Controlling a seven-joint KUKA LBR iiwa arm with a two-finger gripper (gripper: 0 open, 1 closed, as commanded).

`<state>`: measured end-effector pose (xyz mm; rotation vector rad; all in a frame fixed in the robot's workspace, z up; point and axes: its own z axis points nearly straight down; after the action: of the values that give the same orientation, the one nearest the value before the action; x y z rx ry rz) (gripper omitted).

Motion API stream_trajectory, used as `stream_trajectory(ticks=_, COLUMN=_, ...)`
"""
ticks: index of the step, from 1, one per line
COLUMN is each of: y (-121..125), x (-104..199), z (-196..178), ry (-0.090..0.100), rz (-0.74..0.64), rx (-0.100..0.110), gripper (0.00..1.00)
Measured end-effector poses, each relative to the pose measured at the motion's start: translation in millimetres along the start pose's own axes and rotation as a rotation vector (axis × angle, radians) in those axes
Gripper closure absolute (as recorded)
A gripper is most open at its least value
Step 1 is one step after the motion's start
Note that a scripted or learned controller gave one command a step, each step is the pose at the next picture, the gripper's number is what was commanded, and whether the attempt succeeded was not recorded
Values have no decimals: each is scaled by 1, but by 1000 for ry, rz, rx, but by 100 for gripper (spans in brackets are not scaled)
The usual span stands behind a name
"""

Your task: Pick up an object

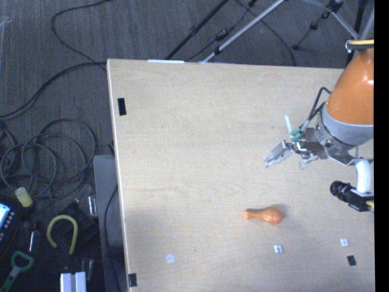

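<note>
Orange object (265, 215), pear- or gourd-shaped w/ a narrow neck pointing left, lay flat on the tabletop (200, 139), below the tool (276, 156) in the camera view and slightly to its left, apart from it, not touching. Exact kind of item couldn't be told; looked like a small toy or balloon-like piece.

Tool sat at the end of the arm (352, 102), which came in from the right; big orange band and grey wrist section visible just right of the tool. Tool's two metal fingers (281, 148) pointed left and looked spread a little, w/ a gap between the tips and nothing gripped between them. Whether the tips touched the tabletop couldn't be told. A thin white-and-green piece (292, 129) stood just above-right of the fingers, part of the wrist hardware.

Black cylindrical part (347, 194) hung below-right of the tool, near the frame edge.

Tabletop was pale wood-coloured, w/ small markers: a black tag (121, 106) far left and above the tool near the left edge, small white squares (278, 248) below the orange object, and a small black tag (351, 260) to the lower right.

Far left of the tool, off the tabletop, dark carpet floor (55, 53) carried coiled black cables (48, 157) and a yellow-green hook-shaped item (61, 230). Tripod legs (267, 8) stood above the tool, beyond the tabletop's far edge.
</note>
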<state>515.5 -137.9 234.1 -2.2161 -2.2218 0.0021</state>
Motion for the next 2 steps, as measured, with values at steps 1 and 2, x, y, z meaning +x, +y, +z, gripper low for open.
stream_trajectory(ticks=1, y=17, x=-42, z=5, ry=-1, rz=156, rx=-1, gripper=0)
stream_trajectory(ticks=2, y=51, x=-79, z=-3, ry=-1, rz=106, rx=-1, gripper=0)
